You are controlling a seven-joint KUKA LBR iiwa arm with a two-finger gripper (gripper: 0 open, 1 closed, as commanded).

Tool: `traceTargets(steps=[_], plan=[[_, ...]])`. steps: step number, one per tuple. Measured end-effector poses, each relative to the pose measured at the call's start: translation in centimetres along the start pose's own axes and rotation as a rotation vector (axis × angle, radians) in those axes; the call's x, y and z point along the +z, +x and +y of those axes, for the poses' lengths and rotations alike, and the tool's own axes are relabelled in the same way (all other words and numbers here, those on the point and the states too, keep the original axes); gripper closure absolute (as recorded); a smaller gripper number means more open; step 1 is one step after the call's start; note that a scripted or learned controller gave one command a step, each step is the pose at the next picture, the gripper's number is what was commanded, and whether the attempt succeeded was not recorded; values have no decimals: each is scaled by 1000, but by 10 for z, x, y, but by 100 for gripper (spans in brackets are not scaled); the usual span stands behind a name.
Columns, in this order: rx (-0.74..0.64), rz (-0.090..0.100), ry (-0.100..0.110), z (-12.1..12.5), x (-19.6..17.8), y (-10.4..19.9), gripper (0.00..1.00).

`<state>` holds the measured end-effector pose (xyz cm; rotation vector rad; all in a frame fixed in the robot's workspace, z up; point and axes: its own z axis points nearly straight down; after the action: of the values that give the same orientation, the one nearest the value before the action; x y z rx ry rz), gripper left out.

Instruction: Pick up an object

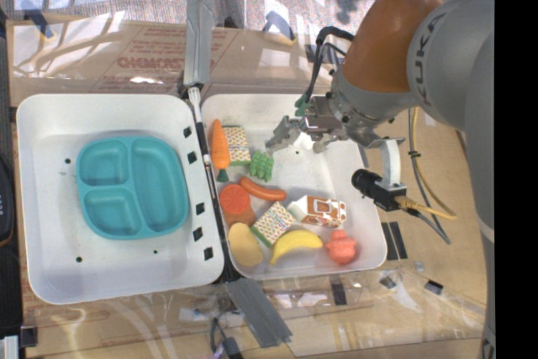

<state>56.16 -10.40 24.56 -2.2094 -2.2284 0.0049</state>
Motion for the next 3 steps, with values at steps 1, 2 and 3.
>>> traceTargets(steps=[1, 2, 3], plan=[[-140, -2, -5, 20, -104, 24, 0], [-260, -1, 0, -55, -13, 37, 0], [-337, 0, 0, -73, 71, 4, 0]])
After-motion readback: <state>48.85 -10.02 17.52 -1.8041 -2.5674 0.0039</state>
